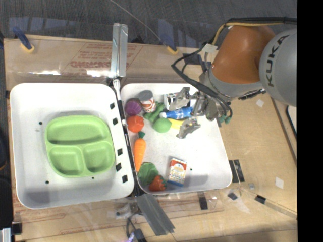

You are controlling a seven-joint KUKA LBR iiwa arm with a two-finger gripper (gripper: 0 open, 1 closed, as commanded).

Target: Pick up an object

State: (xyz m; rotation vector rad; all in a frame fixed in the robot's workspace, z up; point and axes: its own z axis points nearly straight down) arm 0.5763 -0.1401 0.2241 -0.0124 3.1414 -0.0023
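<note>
The arm reaches in over the right bin (222, 150), and its jaws (184, 114) stand apart, one finger (176, 100) up by the far wall and the other (187, 128) lower, with nothing clearly clamped between them. Lying in the gap between the two fingers is a small blue and yellow thing (177, 115), likely a toy bottle or tube; that looks like the piece to go for. Just past the fingertips sits a green ball (162, 125), touching its end. Further off beyond it are a purple ball (133, 107), a small can (147, 103), a tomato (135, 123) and a carrot (139, 151). Near the bin's front wall, well apart from the jaws, lies a little carton (177, 170). The left bin (20, 135) holds a green tray (79, 145).

The blue and yellow piece looks light, hard plastic, smooth and probably slippery. I'd judge a squeeze across its narrow middle safest, since it could roll or squirt out sideways.
</note>
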